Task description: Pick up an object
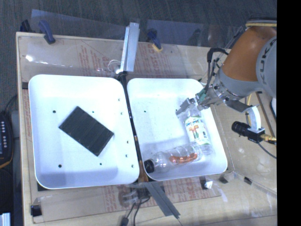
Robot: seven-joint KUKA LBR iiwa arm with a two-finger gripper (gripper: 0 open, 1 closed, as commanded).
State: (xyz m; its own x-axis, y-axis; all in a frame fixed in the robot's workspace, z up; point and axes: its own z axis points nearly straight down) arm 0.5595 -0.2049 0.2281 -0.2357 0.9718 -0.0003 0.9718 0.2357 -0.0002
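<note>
The gripper (188, 106) hangs low in the right bin (155, 91), at the top of an upright-lying labelled bottle (197, 132); whether its fingers are apart or together I cannot tell. A clear bottle (175, 157) lies below; a dark pad (86, 130) occupies the left bin (42, 86)

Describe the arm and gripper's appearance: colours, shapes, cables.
The arm is bulky and rounded, with a broad orange band over grey casing. Thin black cables loop beside its wrist. The gripper is small, grey metal, with a green spot near its base.
</note>
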